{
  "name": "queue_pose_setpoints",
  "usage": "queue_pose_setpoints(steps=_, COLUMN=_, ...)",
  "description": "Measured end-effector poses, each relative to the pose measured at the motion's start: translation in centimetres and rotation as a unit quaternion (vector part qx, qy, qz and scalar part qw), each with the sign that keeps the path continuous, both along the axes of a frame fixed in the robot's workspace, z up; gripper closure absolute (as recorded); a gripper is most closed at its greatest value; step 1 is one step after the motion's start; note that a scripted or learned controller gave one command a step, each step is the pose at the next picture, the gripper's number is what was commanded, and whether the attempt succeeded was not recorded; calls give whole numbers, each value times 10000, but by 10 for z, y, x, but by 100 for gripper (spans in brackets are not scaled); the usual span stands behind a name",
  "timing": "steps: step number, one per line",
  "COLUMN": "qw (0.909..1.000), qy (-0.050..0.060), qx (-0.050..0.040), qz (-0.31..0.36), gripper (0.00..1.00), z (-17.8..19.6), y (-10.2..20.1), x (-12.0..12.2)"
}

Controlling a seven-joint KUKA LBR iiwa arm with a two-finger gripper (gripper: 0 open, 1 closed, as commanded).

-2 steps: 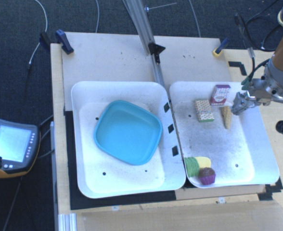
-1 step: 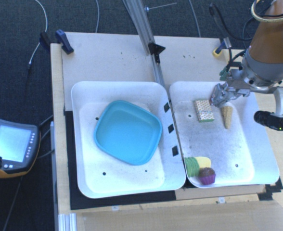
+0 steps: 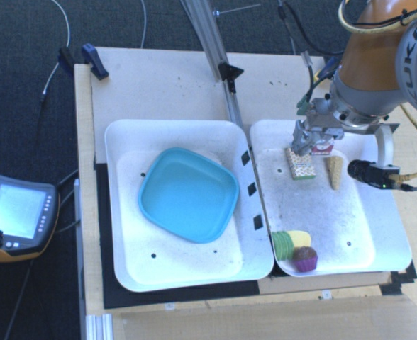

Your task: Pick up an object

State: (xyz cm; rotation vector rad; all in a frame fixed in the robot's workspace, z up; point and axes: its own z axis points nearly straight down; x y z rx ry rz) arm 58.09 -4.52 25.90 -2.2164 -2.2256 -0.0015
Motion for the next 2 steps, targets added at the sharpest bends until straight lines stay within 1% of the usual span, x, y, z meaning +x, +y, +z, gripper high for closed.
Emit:
queue_pose_setpoints(steps=1, qw=10000, qy=3, qx=0, qz=4, gripper=100, z=-8, y=54, x=7)
queue_pose_setpoints(steps=2, qw=10000, qy=-2, qx=1, qz=3, gripper=100, z=-5, y=105, x=21)
